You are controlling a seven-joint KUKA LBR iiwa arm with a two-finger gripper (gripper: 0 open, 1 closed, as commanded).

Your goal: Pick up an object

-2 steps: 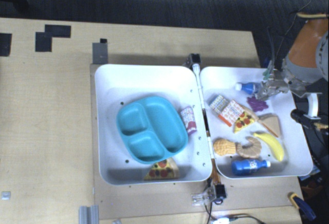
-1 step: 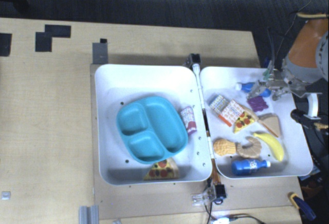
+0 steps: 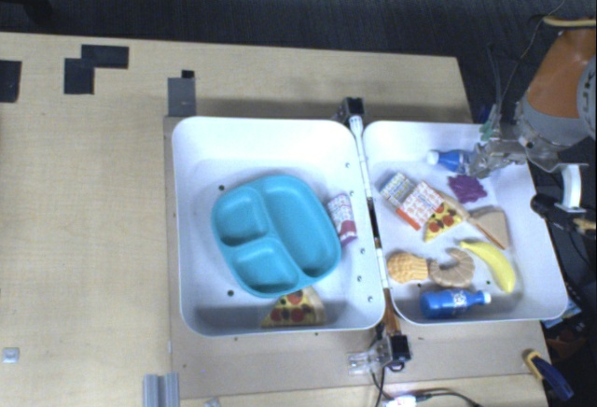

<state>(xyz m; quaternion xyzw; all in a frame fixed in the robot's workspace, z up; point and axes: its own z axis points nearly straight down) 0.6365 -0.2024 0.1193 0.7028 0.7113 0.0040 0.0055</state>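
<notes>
My gripper (image 3: 484, 160) hangs over the far right part of the right bin (image 3: 550, 302), on the grey arm with its orange band (image 3: 560, 69). Just to its left lies a small blue and white tube (image 3: 446, 159), apparently touching the gripper tip. A purple toy (image 3: 466, 188) sits right below the gripper. Further forward in that bin are a colourful box (image 3: 410, 198), a pizza slice (image 3: 443, 221), a bread slice (image 3: 494, 228), a banana (image 3: 494, 263), a corn cob (image 3: 408, 267), a tan pretzel-like toy (image 3: 454, 271) and a blue bottle (image 3: 452, 302).
The left bin (image 3: 191, 209) holds a blue divided plate (image 3: 275, 233), a small red and white can (image 3: 342, 216) and another pizza slice (image 3: 297, 308). A raised rim (image 3: 364, 200) divides the two bins. Cables hang by the arm at the right.
</notes>
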